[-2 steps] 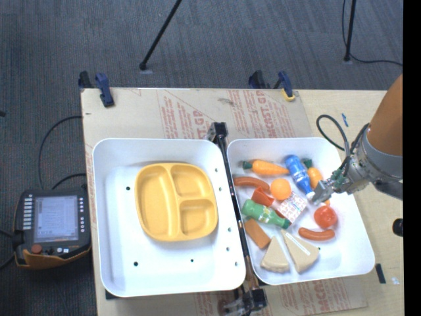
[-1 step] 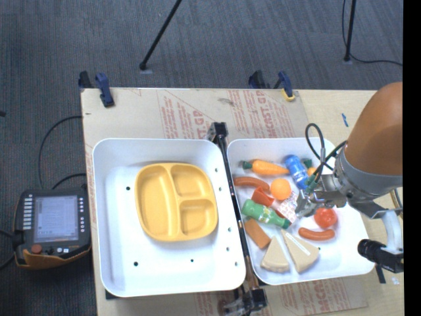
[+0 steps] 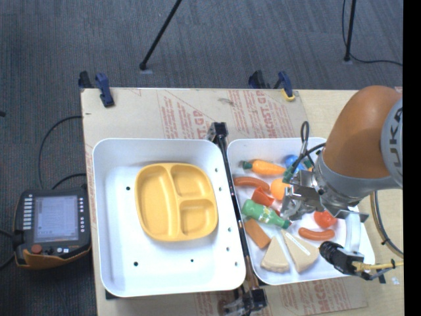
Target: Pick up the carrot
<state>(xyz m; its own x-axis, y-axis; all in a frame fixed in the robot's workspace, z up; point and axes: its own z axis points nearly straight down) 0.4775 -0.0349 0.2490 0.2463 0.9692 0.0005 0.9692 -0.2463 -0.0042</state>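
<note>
The carrot (image 3: 264, 167), orange with a green stub at its left end, lies near the far side of the right bin (image 3: 342, 276), among other toy foods. My gripper (image 3: 293, 203) hangs low over the middle of that bin, a little nearer the front and to the right of the carrot, above an orange ball (image 3: 279, 188) and a green bottle (image 3: 264, 213). The carrot lies apart from the gripper, untouched. The arm's orange wrist hides the bin's far right part.
The right bin also holds a sausage (image 3: 250, 182), a red tomato (image 3: 324, 219), a second sausage (image 3: 316, 233), bread wedges (image 3: 288, 255), an orange wedge (image 3: 257, 233) and a blue piece (image 3: 291, 159). In the left bin (image 3: 112, 255) lies a yellow divided plate (image 3: 176, 200).
</note>
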